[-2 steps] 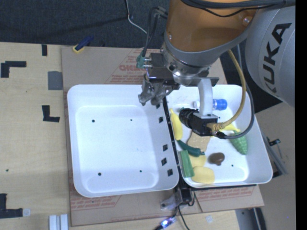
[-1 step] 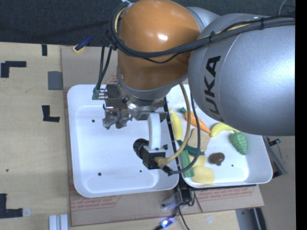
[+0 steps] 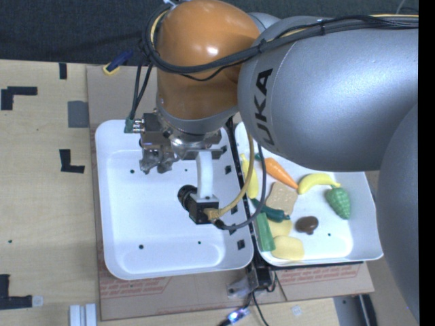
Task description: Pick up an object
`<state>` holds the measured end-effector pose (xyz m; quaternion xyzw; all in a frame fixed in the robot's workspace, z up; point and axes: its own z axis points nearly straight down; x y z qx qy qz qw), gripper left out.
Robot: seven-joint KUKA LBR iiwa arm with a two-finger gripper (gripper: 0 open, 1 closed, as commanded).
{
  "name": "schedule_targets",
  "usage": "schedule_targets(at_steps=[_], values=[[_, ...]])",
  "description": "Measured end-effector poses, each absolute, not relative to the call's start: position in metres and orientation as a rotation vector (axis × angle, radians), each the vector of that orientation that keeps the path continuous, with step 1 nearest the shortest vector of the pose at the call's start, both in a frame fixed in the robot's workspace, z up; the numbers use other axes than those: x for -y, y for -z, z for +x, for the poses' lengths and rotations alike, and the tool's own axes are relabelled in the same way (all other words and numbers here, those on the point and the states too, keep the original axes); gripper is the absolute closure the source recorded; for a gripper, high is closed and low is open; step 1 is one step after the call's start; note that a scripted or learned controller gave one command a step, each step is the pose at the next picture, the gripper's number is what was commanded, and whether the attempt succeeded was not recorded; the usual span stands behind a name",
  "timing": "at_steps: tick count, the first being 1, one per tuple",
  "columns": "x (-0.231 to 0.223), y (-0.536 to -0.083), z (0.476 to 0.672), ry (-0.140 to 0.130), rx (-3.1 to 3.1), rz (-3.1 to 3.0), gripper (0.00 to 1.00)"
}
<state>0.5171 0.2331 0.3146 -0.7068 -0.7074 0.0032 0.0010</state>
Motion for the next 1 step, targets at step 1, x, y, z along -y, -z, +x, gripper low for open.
schedule_targets(at_steps=[1], values=[[-0.2335, -0.5131, 0.4915, 0.027, 2.230, -2.220, 1.00]])
